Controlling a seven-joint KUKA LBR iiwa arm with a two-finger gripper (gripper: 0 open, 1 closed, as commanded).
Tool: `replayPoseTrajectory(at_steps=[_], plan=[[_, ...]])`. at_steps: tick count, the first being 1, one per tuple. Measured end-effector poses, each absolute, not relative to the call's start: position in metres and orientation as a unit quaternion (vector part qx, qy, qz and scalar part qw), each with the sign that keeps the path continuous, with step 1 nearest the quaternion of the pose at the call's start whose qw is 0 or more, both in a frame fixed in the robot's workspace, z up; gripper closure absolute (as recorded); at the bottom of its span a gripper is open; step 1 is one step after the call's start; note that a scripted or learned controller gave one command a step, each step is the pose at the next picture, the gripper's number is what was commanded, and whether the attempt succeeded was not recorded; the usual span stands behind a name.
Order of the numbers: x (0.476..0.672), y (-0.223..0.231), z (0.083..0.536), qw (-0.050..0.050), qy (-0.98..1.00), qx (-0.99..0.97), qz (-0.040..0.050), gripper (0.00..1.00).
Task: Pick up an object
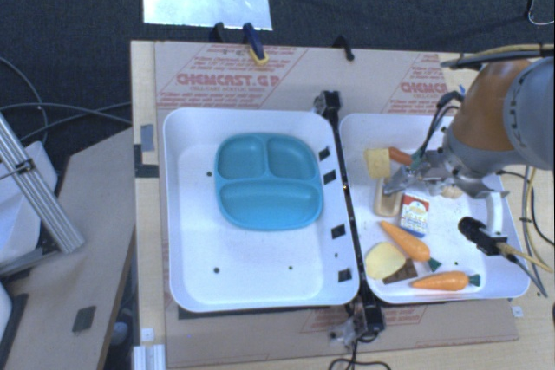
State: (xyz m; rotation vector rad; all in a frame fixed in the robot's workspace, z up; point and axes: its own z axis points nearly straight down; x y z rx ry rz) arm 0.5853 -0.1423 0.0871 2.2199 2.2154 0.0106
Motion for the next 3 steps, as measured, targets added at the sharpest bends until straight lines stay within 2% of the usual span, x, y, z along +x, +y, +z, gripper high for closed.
replayPoseTrajectory(at_steps=[1,2,3], plan=[[0.534,-0.124,0.103,-0.001,0.707,0.707,0.0000,0.00],[0.522,-0.091,0.083,-0.001,0.709,0.705,0.0001,0.00],[0.524,-0.093,0.095,0.001,0.708,0.706,0.0011,1.00]])
